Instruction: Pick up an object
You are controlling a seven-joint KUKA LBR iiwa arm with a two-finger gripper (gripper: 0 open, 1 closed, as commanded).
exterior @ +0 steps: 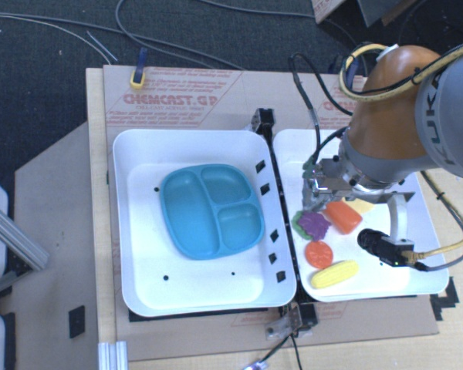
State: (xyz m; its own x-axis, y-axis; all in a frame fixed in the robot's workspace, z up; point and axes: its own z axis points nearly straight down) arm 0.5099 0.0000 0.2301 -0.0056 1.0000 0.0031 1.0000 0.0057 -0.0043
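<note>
Here, the gripper (pixel 318 193), its state impossible to tell, hangs over the purple toy (pixel 314 223) in the right bin (pixel 436 284); descend straight, avoiding the orange piece (pixel 343 216).

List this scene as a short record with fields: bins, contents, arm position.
left bin: holds a blue divided plate
right bin: holds a purple toy, orange toy, red-orange round toy, yellow corn toy
arm: reaches in over the right bin, above the toys
gripper grasp: cannot tell
</note>
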